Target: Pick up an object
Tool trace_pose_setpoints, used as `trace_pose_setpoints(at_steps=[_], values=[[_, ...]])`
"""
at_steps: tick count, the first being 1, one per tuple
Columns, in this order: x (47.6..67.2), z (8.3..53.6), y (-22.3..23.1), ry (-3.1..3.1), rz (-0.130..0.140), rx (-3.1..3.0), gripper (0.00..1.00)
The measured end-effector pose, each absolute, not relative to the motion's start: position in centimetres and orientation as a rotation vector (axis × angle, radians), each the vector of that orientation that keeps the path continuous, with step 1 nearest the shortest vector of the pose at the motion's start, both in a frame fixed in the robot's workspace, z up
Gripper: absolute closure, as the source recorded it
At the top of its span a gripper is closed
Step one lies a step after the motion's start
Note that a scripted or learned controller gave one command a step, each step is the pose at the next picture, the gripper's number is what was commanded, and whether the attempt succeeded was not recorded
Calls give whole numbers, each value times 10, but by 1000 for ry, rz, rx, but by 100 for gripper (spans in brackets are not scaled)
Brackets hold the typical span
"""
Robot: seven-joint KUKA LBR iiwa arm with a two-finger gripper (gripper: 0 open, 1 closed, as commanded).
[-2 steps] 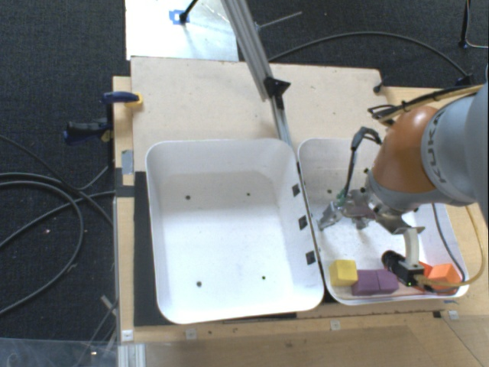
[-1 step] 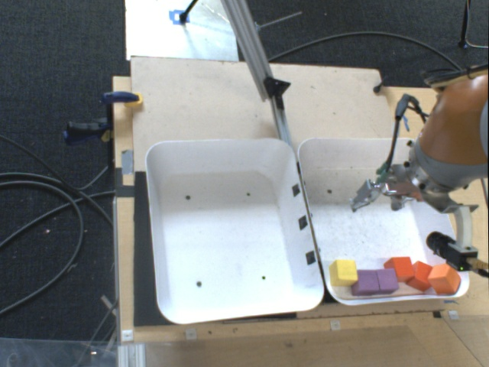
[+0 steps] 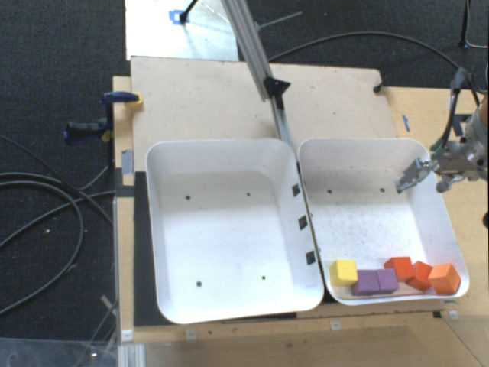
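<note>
Blocks [image 3: 397,275] clustered, claw [image 3: 416,176] cropped at edge

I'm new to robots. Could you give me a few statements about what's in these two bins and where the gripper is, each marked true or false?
1. The blocks lie in the right bin. True.
2. The yellow block sits at the left end of the row. True.
3. The gripper holds a purple block. False: the purple block lies on the bin floor, far from it.
4. The blocks sit along the far wall. False: they line the near wall.
5. An orange block ends the row on the right. True.
</note>
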State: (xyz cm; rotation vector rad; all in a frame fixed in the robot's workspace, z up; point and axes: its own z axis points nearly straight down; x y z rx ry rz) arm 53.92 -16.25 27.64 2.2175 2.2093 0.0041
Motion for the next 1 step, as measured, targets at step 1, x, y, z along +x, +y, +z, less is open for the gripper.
trace_pose_setpoints(at_steps=[1], values=[[519,441,-142,2221,10,2207,0]])
